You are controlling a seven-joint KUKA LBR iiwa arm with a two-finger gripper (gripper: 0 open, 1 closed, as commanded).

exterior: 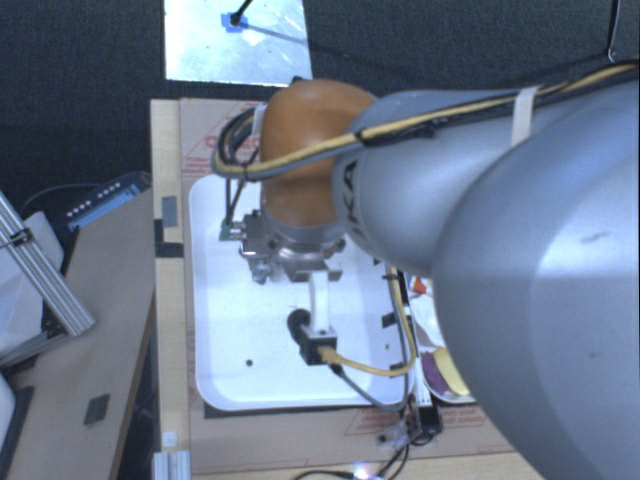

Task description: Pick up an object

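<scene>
**Gripper over the left bin, its opening hidden from you**

At your far left an aluminium rail (45,283) lies slanted beside the bench (110,298), with a blue-edged device (103,196) just above it in the view. Next comes the left bin (225,308). Its white floor carries a small dark speck (249,362) toward the lower edge of the view.

Over the middle of that bin the gripper (290,260) hangs under the orange band (305,148) of the arm (520,268), pointing down. You are looking at it from above, so you cannot tell whether it is spread or closed, or whether anything sits in it.

The grey arm crosses in from the right and covers most of the right bin (424,330). In the thin strip of that bin showing beside the arm, you can make out things to pick. An orange bit (418,287) lies higher up and a purple and yellow object (447,376) lower down. Both are partly hidden under the arm and lie apart from the gripper.
</scene>
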